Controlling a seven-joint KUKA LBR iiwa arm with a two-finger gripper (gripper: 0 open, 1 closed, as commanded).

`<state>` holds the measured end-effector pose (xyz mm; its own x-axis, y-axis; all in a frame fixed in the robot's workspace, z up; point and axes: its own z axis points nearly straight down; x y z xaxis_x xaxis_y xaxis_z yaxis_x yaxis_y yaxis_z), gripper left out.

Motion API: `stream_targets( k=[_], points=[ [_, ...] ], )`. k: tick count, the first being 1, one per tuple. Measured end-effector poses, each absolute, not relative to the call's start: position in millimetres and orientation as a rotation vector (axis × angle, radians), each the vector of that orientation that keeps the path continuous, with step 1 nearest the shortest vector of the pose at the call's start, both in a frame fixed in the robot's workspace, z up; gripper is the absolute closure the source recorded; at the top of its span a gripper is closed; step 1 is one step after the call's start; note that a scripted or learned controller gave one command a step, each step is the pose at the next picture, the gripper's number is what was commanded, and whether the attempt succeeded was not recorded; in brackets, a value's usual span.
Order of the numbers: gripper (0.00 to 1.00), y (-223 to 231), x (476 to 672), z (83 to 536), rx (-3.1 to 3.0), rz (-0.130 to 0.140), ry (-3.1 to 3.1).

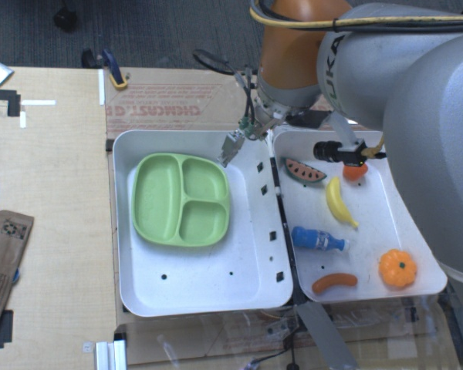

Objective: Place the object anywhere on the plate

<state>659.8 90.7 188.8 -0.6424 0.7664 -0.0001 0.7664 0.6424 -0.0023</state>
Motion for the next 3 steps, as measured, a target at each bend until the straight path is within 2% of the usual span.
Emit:
stream_targets(
  k=[1, 2, 3],
  points=[
    [1.0, 89.9, 660.9, 194.8, -1.329, 0.006, -2.845],
    [1.0, 33.6, 652.7, 188.4, -1.457, 0.005, -2.781],
    [1.0, 85.4, 660.1, 189.3, -0.857, 0.001, -3.023]
  ],
)
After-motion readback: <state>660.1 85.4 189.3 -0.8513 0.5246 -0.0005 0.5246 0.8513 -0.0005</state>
